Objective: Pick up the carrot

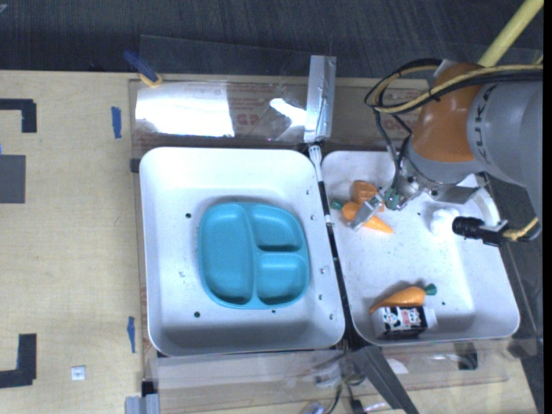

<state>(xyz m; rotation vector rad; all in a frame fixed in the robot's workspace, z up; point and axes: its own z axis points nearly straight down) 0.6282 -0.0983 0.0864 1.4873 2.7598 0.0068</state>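
The arm (483,136) is reaching in from the right, hanging over the far part of the right bin (457,304). Its gripper (373,207) is sitting low near the bin's far-left corner, close to the wall that divides the two bins. Small orange pieces (355,203) are crowding right around the tip, one pointed piece lying just beside it, so I cannot tell how wide the fingers are standing or whether anything is caught between them.

The carrot (402,297) is lying well apart from the gripper, toward the near side of the same bin, tilted, its green end pointing right. It is touching a small black-and-white carton (403,319) pressed close to the near wall. The middle of the right bin is showing bare white floor between gripper and carrot.

In the left bin (164,188) a blue divided tray (255,253) is taking up the centre.
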